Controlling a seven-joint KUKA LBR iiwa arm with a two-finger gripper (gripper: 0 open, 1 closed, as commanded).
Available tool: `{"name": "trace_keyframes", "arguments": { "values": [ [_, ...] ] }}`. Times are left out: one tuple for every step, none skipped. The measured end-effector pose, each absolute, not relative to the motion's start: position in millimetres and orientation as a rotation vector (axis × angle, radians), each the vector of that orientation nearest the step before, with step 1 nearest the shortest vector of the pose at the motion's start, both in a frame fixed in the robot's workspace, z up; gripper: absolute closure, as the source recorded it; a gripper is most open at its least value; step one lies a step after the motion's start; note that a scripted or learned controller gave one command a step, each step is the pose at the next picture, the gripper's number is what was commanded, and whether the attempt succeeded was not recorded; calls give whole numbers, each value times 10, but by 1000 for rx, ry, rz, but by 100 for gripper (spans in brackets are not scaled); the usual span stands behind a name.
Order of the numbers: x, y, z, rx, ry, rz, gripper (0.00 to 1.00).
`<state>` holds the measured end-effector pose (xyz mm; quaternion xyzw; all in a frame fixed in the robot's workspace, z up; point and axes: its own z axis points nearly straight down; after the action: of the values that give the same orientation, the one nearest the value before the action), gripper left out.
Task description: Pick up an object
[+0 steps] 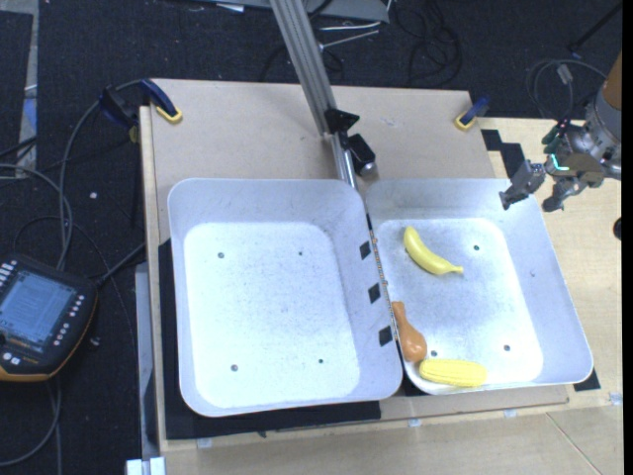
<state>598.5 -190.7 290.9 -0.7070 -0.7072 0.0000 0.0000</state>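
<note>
A yellow banana [430,252] lies in the upper middle of the right bin [539,265]. An orange carrot-like piece [407,334] rests against that bin's left wall. Just below it, a yellow corn-like object [454,372] sits at the bin's front edge. My gripper [534,188] hovers above the right bin's far right corner, well away from all three objects. Its two dark fingers are spread apart and nothing is between them.
The left bin [267,290] adjoins the right one along a central divider with black clips [375,285]. A slanted metal pole [312,62] rises from behind the bins. Yellow clamps [166,113] hold the wooden bench's back corners. A pendant [35,310] lies at far left.
</note>
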Motion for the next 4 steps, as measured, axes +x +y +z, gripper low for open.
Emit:
{"name": "trace_keyframes", "arguments": {
  "values": [
    [5985, -1907, 2909, -2221, -2222, 0, 0],
    [5949, -2000, 2410, -2219, -2218, 4, 0],
    [5921, -1979, 1779, -2218, -2218, 5, 0],
    [5846, -2057, 1247, -2219, -2218, 4, 0]
  ]
}}
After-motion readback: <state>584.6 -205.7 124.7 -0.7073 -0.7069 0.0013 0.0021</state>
